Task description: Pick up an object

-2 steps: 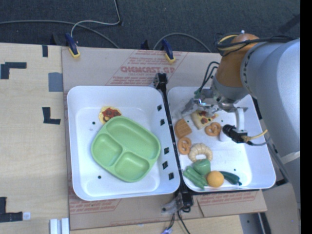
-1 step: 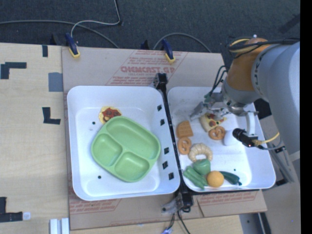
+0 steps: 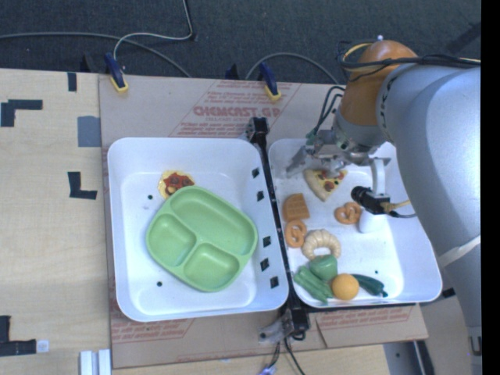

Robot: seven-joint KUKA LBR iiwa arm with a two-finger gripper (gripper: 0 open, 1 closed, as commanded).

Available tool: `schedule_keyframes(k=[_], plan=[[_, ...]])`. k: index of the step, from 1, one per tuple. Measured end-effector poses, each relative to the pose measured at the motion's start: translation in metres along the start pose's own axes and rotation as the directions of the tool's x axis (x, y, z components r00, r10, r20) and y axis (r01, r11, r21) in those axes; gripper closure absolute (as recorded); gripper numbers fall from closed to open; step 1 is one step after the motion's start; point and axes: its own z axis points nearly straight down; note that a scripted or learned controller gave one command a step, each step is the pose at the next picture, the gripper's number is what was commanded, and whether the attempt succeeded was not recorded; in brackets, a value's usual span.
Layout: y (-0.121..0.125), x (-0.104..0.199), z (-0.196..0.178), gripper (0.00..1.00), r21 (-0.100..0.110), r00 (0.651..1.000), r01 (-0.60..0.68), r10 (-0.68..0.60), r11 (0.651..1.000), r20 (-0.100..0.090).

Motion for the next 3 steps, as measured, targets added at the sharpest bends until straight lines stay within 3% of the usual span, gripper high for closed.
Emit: schedule_keyframes(k=[1,2,3], plan=[[0.0,-0.001,-0.01,1.0,-0.001,1.0,0.001,-0.001,1.0,0.003],[0.0,-0.001,-0.01,0.0,0.0,1.0,0.001,-0.001,1.0,0.003],[-0.01,-0.003,-0.002,0.0,-0.011,1.0,0.001,-0.001,1.0,0.003]])
